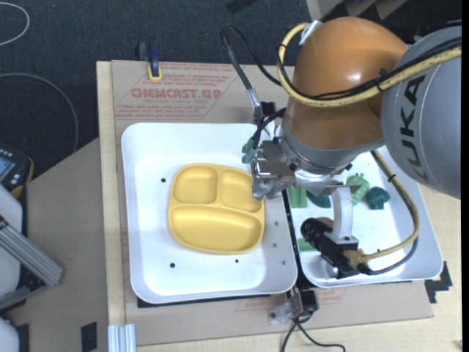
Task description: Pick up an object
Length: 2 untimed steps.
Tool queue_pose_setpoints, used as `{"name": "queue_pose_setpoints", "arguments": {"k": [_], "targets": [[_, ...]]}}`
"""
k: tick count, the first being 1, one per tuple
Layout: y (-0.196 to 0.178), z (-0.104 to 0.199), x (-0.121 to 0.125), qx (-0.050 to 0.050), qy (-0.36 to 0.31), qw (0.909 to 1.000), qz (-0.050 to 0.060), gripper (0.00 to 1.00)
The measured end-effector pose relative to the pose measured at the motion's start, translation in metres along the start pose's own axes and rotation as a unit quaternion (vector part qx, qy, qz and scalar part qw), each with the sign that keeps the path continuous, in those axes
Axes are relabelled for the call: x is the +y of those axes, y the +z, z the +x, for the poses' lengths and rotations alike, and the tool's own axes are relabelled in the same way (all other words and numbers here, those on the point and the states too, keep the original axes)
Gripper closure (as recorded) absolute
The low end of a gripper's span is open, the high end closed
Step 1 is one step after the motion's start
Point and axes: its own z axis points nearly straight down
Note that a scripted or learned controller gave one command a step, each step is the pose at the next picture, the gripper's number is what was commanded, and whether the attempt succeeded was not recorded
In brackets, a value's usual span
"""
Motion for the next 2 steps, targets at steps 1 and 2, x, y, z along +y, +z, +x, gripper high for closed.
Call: {"name": "queue_pose_setpoints", "arguments": {"k": [1, 2], "targets": [[-0.231, -0.056, 0.0, 0.002, 0.0, 0.9999, -0.014, 1.0], [-0.21, -0.011, -0.001, 0.001, -0.005, 1.0, 0.0, 1.0]]}}
